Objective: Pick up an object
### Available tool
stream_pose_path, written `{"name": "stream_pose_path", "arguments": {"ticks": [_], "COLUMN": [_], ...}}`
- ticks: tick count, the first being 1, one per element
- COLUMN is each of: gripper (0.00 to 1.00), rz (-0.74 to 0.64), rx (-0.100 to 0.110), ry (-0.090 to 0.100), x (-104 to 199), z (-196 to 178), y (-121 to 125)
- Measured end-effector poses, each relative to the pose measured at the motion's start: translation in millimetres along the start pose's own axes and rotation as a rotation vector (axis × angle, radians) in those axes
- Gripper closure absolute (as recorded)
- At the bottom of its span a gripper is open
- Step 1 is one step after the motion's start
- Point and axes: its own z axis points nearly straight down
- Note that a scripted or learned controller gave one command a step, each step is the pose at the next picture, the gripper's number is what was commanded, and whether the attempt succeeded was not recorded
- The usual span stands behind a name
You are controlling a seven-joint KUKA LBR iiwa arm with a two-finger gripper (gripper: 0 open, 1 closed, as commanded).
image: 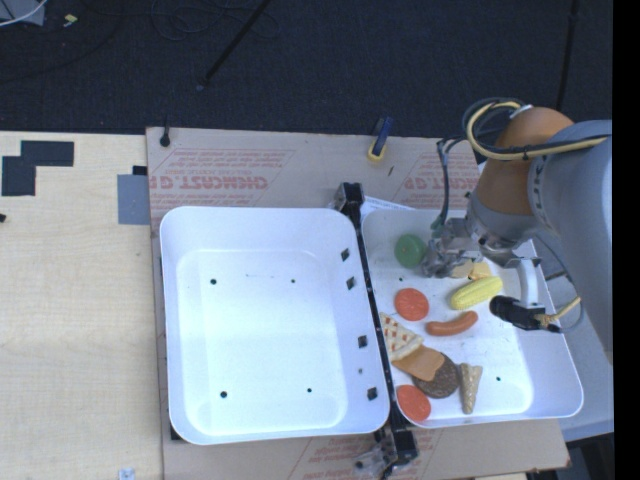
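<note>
my gripper (443, 258) sits low in the right bin (545, 393), jaw state not discernible from my view. green ball (408, 249): just beside the gripper on the left-bin side, round, no long axis, matte green. yellow corn (476, 292): near, on the other side, lying aslant. i judge the ball the likeliest target.

This place looks like a robotics lab. A grey industrial arm (560, 183) with an orange band reaches over a counter (70, 318) of pale wood. On it lies a cardboard sheet (250, 168) carrying two shallow white bins (260, 323), one filled with toy food (440, 338). Loose cables (100, 18) lie on the dark floor behind, and black tape marks (35, 163) sit on the wood.
</note>
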Motion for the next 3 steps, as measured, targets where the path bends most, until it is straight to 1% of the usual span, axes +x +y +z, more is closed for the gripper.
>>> {"name": "stream_pose_path", "arguments": {"ticks": [1, 2, 3], "gripper": [0.00, 0.00, 0.00], "rz": [-0.001, -0.005, -0.003], "rx": [0.005, 0.010, 0.004], "ry": [0.003, 0.006, 0.008], "x": [2, 61, 118], "z": [0, 2, -53], "y": [-2, 4, 6]}}
